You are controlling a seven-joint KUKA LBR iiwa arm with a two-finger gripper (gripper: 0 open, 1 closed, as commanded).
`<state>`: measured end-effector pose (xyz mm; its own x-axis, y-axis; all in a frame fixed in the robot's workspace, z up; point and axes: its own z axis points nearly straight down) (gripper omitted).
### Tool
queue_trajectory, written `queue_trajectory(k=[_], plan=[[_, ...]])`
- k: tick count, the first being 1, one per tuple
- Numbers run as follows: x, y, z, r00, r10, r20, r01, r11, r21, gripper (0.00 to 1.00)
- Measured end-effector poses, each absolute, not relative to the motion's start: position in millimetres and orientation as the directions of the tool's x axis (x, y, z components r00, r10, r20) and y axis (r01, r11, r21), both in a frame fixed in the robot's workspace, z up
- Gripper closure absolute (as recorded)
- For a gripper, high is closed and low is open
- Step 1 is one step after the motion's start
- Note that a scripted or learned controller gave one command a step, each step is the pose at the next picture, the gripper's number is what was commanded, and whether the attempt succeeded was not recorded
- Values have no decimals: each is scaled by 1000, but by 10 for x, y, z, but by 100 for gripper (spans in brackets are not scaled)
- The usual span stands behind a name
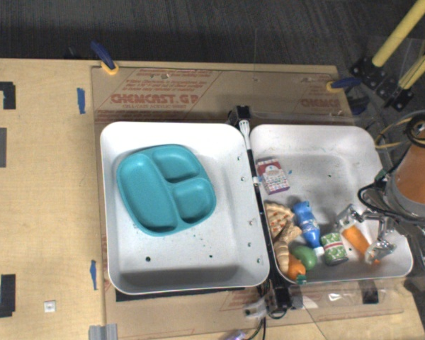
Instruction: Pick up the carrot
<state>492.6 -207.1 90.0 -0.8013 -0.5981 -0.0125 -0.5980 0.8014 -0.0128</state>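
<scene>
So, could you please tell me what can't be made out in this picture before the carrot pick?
- Gripper, camera view: small metal parts over the right bin; open or shut is unclear.
- Carrot: partly covered by a green item; its full shape is hidden.
- Arm: cut off by the right edge.
- Small carton: label too small to read.
- Orange item by the gripper: too blurred to identify.

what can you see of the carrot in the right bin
The carrot is a small orange toy, plastic-looking, with a green end. It lies in the right bin, in the near corner beside the divider between the bins. It is packed into a cluster, against a green vegetable and just below a tan pastry-like piece. The gripper is apart from it, to the right.
</scene>
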Motion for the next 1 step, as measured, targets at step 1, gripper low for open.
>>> queue_trajectory(k=[1], plan=[[4932, -1835, 907, -724, -690, -8, -690, 724, -16, 0]])
